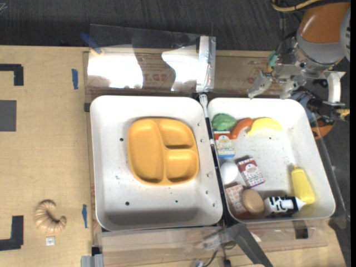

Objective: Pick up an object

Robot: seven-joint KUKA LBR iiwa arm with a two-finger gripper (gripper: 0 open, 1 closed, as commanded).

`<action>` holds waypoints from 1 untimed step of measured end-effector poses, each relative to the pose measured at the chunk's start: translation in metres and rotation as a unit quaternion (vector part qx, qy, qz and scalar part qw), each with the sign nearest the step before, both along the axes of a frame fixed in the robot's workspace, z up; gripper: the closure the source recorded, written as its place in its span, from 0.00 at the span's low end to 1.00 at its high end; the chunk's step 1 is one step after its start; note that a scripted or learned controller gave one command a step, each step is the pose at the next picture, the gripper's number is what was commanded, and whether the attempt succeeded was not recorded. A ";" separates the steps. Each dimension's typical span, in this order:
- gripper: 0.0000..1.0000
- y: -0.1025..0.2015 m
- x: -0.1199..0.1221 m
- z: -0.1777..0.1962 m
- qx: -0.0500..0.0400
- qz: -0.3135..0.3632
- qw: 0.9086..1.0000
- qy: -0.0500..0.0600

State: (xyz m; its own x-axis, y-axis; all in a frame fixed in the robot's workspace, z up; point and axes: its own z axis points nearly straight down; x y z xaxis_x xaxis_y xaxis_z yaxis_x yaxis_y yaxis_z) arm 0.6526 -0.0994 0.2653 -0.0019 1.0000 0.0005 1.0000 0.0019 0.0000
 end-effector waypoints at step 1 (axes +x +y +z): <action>0.00 0.003 -0.061 -0.164 -0.001 -0.021 1.000 -0.002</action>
State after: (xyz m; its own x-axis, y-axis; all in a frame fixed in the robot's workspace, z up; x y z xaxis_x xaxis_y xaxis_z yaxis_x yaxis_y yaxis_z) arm 0.5914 -0.0967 0.1011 0.0392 0.9992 -0.0005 0.9992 -0.0392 0.0047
